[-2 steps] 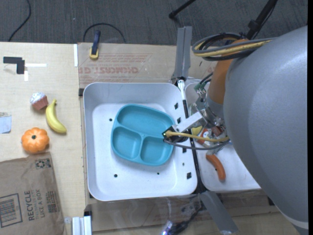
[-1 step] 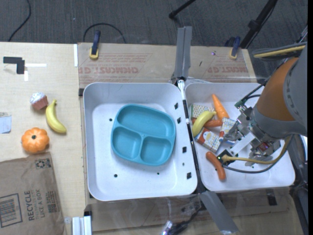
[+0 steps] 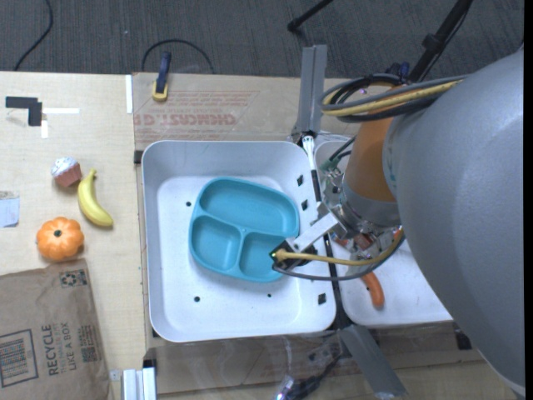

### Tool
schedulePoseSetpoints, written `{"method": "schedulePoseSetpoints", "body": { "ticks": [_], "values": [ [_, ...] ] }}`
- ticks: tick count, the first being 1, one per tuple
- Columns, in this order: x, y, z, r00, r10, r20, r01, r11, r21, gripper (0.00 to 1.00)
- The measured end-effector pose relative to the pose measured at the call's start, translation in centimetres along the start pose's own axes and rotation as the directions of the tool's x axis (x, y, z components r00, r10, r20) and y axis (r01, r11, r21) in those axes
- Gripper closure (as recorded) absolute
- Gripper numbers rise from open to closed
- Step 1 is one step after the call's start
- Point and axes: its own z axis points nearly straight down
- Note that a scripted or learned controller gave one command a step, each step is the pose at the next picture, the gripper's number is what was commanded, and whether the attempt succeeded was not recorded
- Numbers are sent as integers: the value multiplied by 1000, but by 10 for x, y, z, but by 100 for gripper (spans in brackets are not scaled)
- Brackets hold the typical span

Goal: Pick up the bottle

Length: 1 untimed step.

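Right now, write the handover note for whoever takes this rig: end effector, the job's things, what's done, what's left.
End effector: over the wall between the two bins, beneath the arm; open or shut cannot be told.
Things: a teal divided plate lies in the left bin. An orange thing lies in the right bin, most of which the arm covers.
Done: no hold on the bottle can be confirmed.
Left: find the bottle, likely under the arm, and pick it up.

an orange-red oblong thing (image 3: 375, 291), possibly the bottle, lies part-hidden in the bin (image 3: 416, 308) beneath the arm (image 3: 466, 182).
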Motion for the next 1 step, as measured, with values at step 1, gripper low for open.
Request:
{"method": "schedulePoseSetpoints", "body": {
  "ticks": [1],
  "values": [
    [-73,107,0,957,289,0,-289,957,1,0]
  ]
}}
